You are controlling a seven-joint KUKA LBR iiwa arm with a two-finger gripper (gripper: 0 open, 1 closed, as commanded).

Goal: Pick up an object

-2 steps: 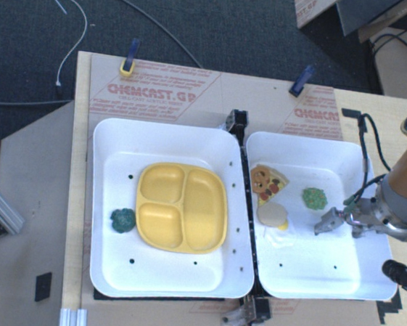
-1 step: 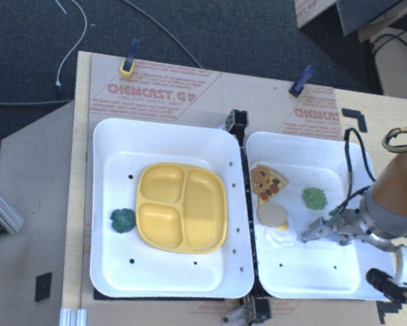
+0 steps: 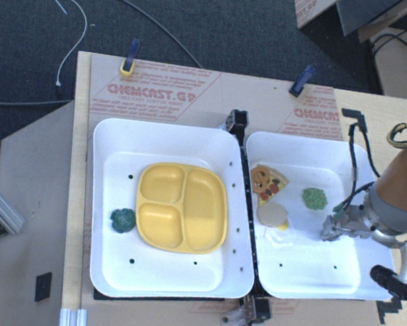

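Observation:
The right bin (image 3: 307, 280) holds a pizza slice (image 3: 267, 181) at its far left, a light green leafy piece (image 3: 315, 198) near the middle, a beige round piece (image 3: 273, 215) and a small white and yellow piece (image 3: 278, 236) below it. My gripper (image 3: 329, 230) hangs low over the right half of this bin, just below and to the right of the light green piece and apart from it. Nothing shows in its grasp.
The left bin (image 3: 105, 257) bears a yellow divided plate (image 3: 182, 207) and a dark green leafy piece (image 3: 122, 219) beside the plate's left edge. Black clamps (image 3: 237, 120) sit between the bins. The arm's grey body (image 3: 395, 210) covers the right bin's right side.

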